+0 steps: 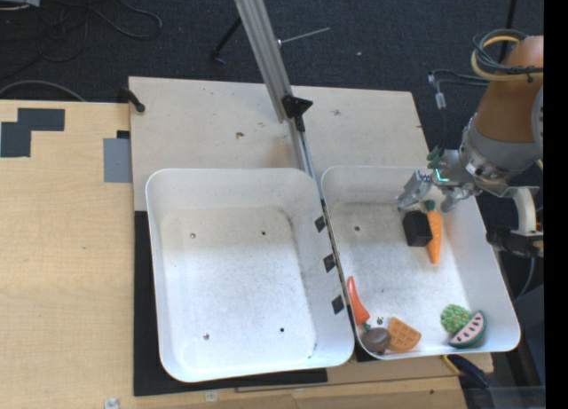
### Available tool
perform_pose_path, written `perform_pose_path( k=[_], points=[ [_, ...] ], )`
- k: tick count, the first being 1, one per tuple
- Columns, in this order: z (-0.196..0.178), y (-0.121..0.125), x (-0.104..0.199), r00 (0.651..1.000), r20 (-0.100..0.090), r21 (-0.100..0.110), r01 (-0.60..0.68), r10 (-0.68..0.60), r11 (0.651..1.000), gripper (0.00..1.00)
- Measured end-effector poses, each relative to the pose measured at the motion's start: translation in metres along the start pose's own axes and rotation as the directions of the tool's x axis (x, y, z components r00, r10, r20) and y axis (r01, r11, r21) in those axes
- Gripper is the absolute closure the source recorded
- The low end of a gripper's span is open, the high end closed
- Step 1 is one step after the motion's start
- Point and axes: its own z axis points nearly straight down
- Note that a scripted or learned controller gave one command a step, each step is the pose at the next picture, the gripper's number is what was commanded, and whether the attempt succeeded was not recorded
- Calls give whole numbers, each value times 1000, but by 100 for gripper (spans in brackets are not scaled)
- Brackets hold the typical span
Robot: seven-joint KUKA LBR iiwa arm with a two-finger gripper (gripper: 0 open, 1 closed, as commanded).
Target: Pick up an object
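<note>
Hovering at the top of the right bin point(497, 310), the claw point(430, 192) is seen just above a black block point(415, 228) and an orange carrot point(434, 237). Its fingers look spread, nothing is seen between them; released is the best reading.

Black block and carrot lie touching, side by side, upper right of that bin. Either could be taken as the target. The block is judged light, rigid, matte, so decent friction is expected; it should be gripped across its narrow sides. The carrot is probably a plastic toy: light, stiff, smooth, tapered, so slip toward the thin end is likely. Mid-body grip advised.

Other items are grouped at the bin's near edge: a red piece point(356, 301) by the divider, a brown lump point(378, 339), a waffle-like piece point(404, 334), a green item point(455, 317) and a watermelon slice point(469, 330).

The left bin point(177, 221) is scuffed white plastic. Both bins sit on a pale worktop point(204, 123). An aluminium rail point(266, 52) runs diagonally behind. Dark floor and cables are seen beyond.
</note>
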Motion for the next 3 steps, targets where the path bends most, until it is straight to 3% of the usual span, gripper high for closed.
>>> perform_pose_path(
  k=[1,2,3],
  points=[
    [-2,1,0,1000,1,-4,1,-1,1000,0],
    [61,-3,-3,1000,0,2,-1,1,1000,0],
    [91,2,-6,1000,8,-23,-3,3,1000,0]
  ],
)
